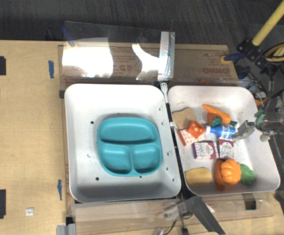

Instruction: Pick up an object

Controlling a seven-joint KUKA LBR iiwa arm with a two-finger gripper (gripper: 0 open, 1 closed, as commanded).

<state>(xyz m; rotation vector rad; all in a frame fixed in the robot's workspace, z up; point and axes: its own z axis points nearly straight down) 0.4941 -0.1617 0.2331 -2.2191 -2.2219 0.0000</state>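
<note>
The right bin (261, 153) holds a pile of toy food. An orange carrot (215, 112) lies at the back, with a brown flat slice (183, 117) to its left. A red box (192, 132) and a blue and white bottle (221, 130) sit in the middle. Two purple and white cartons (205, 150) (226, 148) lie just in front of them. An orange pumpkin (228, 172), a green piece (248, 175) and a yellow lump (199, 176) rest near the front wall. My gripper (243, 130) hangs low over the bin's right side, its tip next to the bottle's right end.
The left bin (83, 111) carries a teal divided plate (129, 145). A clear plastic sheet (117, 58) stands behind the bins. Cables and a yellow pole (273, 16) crowd the far right, and the arm's body (276, 124) overhangs the right bin's rim.
</note>
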